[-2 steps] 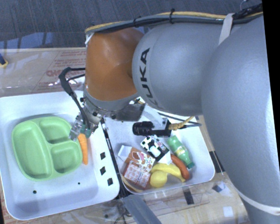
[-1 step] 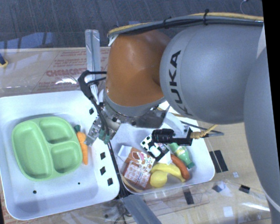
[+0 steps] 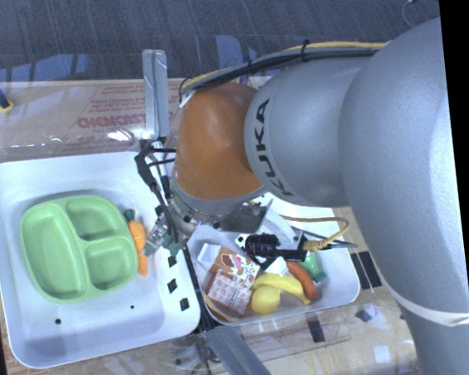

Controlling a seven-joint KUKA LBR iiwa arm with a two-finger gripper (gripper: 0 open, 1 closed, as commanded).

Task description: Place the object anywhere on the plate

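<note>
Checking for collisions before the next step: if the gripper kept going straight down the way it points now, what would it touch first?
Likely the carrot lying against the green plate at its right rim; the gripper sits just beside it. Depth is unclear, so it could instead meet the left bin floor.

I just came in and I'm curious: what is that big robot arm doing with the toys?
The grey arm reaches over two white bins. Its gripper sits at the right edge of the left bin, right by a toy carrot lying beside the green divided plate. The right bin holds a banana, a lemon and a snack packet.
</note>
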